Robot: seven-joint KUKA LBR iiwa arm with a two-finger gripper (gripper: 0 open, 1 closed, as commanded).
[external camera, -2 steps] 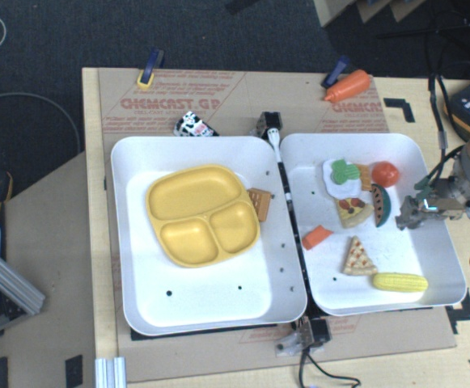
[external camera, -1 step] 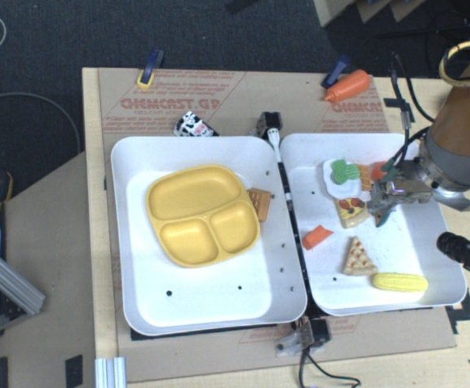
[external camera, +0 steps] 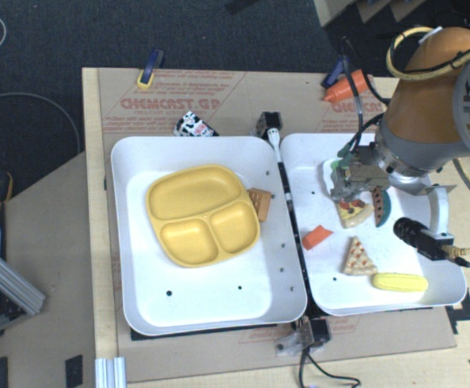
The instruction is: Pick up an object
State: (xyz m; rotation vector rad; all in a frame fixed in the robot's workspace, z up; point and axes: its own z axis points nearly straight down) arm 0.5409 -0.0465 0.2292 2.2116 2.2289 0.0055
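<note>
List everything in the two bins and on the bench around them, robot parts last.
divided plate: 1, yellow, left bin
brown piece: 1, at plate's right edge, left bin
orange piece: 1, right bin, near the divider
pizza slice toy: 1, tan and red, right bin
corn toy: 1, yellow, right bin front
red-yellow toy: 1, right bin, under the gripper
bins: 2, white, side by side
gripper: 1, grey, over right bin

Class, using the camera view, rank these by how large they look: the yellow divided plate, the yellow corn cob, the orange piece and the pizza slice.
1. yellow divided plate, by far the largest.
2. yellow corn cob and pizza slice: too alike to rank.
3. orange piece, smallest.
</note>
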